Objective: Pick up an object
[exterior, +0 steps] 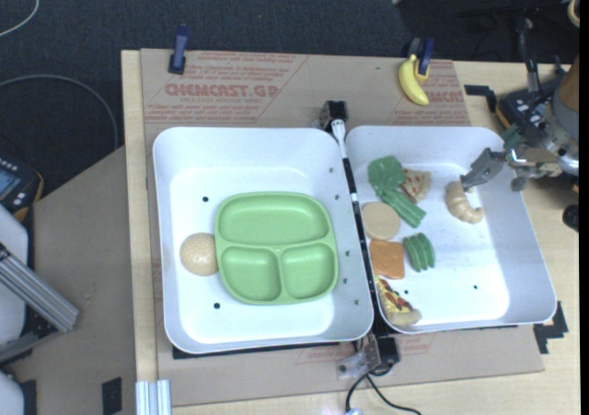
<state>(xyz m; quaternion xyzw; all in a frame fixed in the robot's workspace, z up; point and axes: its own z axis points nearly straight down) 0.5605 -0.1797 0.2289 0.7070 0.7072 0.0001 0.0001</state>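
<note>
Claw (497, 170) over right bin (515, 293), arm cut off, fingers apart, nothing held.

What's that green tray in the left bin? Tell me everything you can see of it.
The green tray is a pale green plate with rounded corners, plastic by its look. It has three compartments: one wide across the top, two smaller below. It lies flat in the left bin. A round beige ball sits against its left edge.
</note>
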